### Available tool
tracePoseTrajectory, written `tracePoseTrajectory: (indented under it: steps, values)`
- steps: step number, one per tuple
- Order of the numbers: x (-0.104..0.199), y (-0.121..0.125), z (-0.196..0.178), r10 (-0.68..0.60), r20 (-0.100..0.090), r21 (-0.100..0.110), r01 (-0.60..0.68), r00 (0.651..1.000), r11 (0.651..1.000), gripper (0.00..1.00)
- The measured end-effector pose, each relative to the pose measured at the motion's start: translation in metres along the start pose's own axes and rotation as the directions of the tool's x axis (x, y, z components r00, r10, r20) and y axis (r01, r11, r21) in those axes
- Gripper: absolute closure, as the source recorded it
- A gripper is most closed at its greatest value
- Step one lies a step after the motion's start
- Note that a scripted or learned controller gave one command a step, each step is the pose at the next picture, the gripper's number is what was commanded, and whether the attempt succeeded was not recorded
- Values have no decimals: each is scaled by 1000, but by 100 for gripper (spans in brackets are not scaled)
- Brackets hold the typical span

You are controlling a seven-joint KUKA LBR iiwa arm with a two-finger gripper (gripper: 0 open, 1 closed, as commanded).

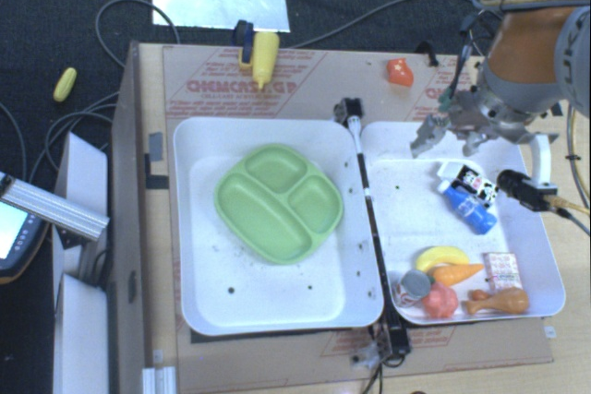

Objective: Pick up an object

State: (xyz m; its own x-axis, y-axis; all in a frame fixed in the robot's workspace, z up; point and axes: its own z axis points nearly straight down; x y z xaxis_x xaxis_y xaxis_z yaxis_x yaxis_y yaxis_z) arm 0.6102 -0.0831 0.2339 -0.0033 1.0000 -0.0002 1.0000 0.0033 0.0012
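1. Camera view, nearest edge first: the right bin point(545, 240) holds a cluster at its front edge, a grey round piece point(416, 284), a pink ball point(441, 302), a toy drumstick point(499, 300), a carrot point(458, 273), a banana point(441, 256) and a small printed packet point(502, 269), all touching or just beside one another
2. Further back lies a blue bottle point(469, 207) with a black-and-white piece point(473, 181) at its far end, apart from the cluster
3. The gripper point(452, 136) hangs above the bin's far rim with its fingers spread and nothing between them
4. My judgement: the bottle is the best target, being nearest and unobstructed; turn the fingers across its narrow width and come straight down
5. The left bin point(199, 291) carries a green divided plate point(278, 202), which is too broad for the fingers
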Motion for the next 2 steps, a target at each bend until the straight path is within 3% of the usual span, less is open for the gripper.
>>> tracePoseTrajectory:
  steps: [1, 2]
  values:
    - [-42, 32, 39, 2, 1, 1, -2, 1000, 1000, 0]
    - [-102, 23, 131, 2, 1, 2, -2, 1000, 1000, 0]
